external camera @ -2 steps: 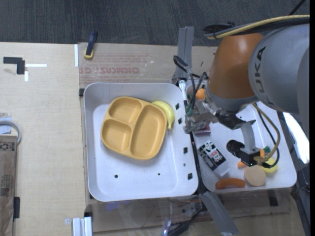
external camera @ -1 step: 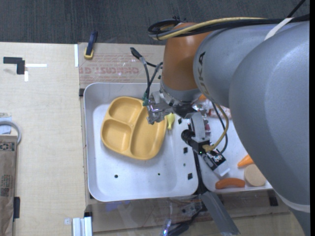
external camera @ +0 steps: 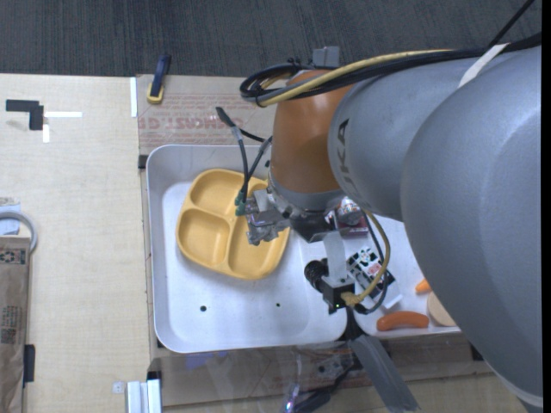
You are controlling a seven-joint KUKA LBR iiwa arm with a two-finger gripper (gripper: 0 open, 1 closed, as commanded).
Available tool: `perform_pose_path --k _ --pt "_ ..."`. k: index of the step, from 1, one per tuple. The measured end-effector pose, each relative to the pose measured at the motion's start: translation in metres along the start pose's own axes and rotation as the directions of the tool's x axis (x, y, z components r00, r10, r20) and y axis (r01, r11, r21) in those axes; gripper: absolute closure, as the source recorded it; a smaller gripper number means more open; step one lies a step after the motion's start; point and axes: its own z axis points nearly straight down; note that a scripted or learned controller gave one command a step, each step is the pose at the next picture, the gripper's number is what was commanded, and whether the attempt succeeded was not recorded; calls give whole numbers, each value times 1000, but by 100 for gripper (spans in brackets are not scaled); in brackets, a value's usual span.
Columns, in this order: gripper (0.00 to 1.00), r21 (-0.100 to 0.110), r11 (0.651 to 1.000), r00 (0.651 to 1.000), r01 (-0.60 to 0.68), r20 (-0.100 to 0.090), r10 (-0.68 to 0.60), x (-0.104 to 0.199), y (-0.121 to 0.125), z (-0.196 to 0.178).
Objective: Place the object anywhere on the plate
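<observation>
Fingers over yellow plate, grip unclear.

The grey arm with its orange band reaches over the left white bin, its gripper above the right edge of a yellow divided plate. An orange sausage-shaped object lies in the right bin.
</observation>
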Motion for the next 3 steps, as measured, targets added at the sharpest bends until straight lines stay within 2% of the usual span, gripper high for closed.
perform_pose_path --k 1,2,3 --pt "100 -2 999 999 -34 2 34 24 59 -23" --pt "100 1 985 985 -170 2 170 44 67 58" --pt "100 -4 965 965 -263 -9 263 11 99 68"
